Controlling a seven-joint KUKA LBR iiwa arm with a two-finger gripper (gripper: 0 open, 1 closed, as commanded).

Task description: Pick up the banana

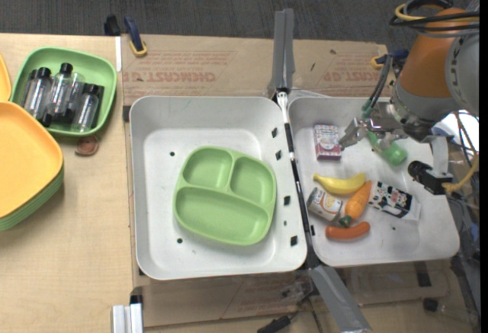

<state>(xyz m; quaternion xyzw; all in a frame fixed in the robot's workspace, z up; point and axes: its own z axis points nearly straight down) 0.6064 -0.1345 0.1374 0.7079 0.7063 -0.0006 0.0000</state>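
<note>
Yellow banana [341,184], orange carrot [357,201], red-orange sausage [348,231]. Left bin [145,171] white w/ light-green divided plate [226,195]. Pink/white box [328,142]. Black/white patterned card [393,200]. Far-left tray [27,65] green, plates [27,164] orange.

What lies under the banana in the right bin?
The banana rests partly on a small can and against the carrot. The can's label side shows; the part beneath the banana is covered, and whether the banana touches the bin floor cannot be seen.

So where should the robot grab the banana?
Probably around its middle, from straight above. The banana lies flat, running left to right, so the fingers could close across its narrow width. The can and carrot crowd its lower side, so aim carefully there.
</note>
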